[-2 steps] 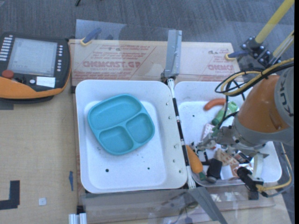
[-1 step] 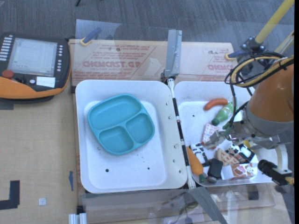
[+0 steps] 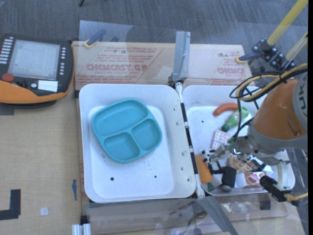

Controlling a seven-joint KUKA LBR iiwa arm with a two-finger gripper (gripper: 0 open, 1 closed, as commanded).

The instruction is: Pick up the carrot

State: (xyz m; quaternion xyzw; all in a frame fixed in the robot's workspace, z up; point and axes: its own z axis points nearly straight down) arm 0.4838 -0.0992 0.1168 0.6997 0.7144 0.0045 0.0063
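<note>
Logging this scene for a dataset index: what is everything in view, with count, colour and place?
Bins: two, white, side by side on the bench.
Plate: one, blue, three compartments, in the left bin.
Carrot: one, orange, at the right bin's left edge.
Orange item: one, right bin, far side.
Green bottle: one, right bin, beside the orange item.
Small packets: several, mixed colours, right bin.
Pendant: one, orange and grey, left of the bins.
Arm: one, grey and orange, over the right bin.
</note>
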